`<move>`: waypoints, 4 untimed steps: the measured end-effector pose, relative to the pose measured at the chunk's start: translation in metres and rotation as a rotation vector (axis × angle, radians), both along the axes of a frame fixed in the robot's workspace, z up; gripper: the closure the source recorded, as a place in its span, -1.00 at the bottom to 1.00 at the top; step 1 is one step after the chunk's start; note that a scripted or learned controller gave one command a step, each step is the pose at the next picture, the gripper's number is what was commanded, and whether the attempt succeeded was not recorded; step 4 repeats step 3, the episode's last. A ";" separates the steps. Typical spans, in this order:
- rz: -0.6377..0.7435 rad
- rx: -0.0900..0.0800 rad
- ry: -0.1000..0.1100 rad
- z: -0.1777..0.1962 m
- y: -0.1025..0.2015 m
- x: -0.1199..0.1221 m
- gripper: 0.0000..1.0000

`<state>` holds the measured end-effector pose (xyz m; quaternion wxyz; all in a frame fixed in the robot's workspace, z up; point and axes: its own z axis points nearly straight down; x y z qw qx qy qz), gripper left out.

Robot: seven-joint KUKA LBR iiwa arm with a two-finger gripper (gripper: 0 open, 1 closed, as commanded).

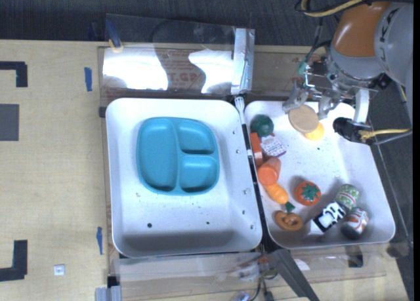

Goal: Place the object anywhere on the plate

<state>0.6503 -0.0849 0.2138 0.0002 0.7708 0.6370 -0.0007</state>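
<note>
A blue divided plate (177,155) lies in the middle of the left bin (125,214). My gripper (308,106) hangs over the far end of the right bin (377,188), reaching in from the right. A tan round disc (304,120) sits between its two fingertips, and the gripper is shut on it. A small yellow piece (317,132) lies just below the disc on the bin floor. The disc is well to the right of the plate, across the wall between the bins.
Toy food fills the right bin: a green ball (262,124), a pink-wrapped item (272,145), orange pieces (270,172), a tomato (307,192), a small orange bowl (289,221), a black-and-white block (330,215) and two cans (351,208). A clear panel (197,57) stands behind the left bin.
</note>
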 end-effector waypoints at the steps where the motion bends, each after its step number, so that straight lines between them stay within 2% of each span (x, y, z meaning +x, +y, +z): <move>1: 0.003 -0.002 -0.004 0.011 0.001 0.001 1.00; 2: 0.126 0.005 0.005 -0.031 0.145 -0.002 1.00; 3: 0.068 0.002 0.003 -0.022 0.142 -0.025 1.00; 4: 0.068 0.002 0.003 -0.022 0.142 -0.025 1.00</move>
